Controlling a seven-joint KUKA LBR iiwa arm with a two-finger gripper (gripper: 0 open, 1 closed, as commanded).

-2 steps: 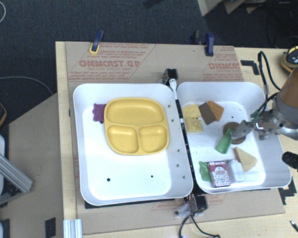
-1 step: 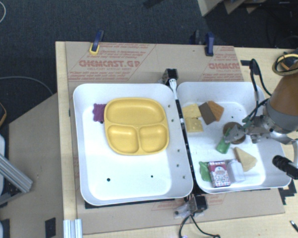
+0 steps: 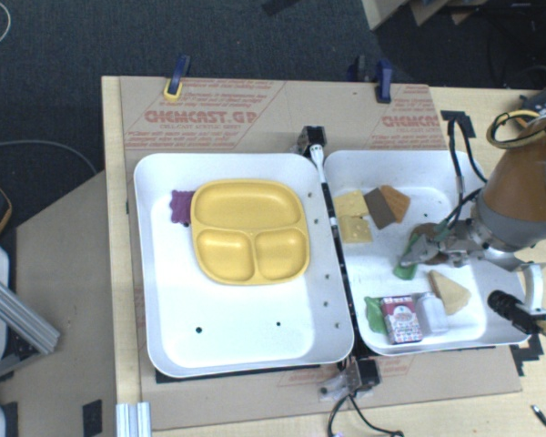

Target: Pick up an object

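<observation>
Lowest in the view, at the near edge of the right bin [image 3: 409, 164], lies a small red and white packet [image 3: 401, 320] with printing too small to read, resting on a green wrapper [image 3: 375, 311], and just to its right sits a pale wedge of foam or cheese [image 3: 450, 291]. From the right the grey arm reaches in over this bin, and its tool [image 3: 425, 247] sits low above the bin floor, right at a green object [image 3: 407, 267]; how far the tool stands open, and whether it has hold of anything, cannot be told from this angle. Beyond the tool, toward the far wall of the bin, lie a pale yellow sponge-like block [image 3: 352, 217], a dark brown piece [image 3: 379, 208] and an orange-tan piece [image 3: 397, 200] touching it. Across the divide, the left bin [image 3: 227, 335] carries a yellow divided plate [image 3: 250, 229] with three compartments, and a purple item [image 3: 180, 206] peeks out at the plate's left edge. Both bins rest on a brown board [image 3: 255, 107] covering the worktop; red lettering on it reads "CHEMCAST G P", repeated in part at the right. Blue clamps [image 3: 176, 78] grip the board's far edge.
</observation>
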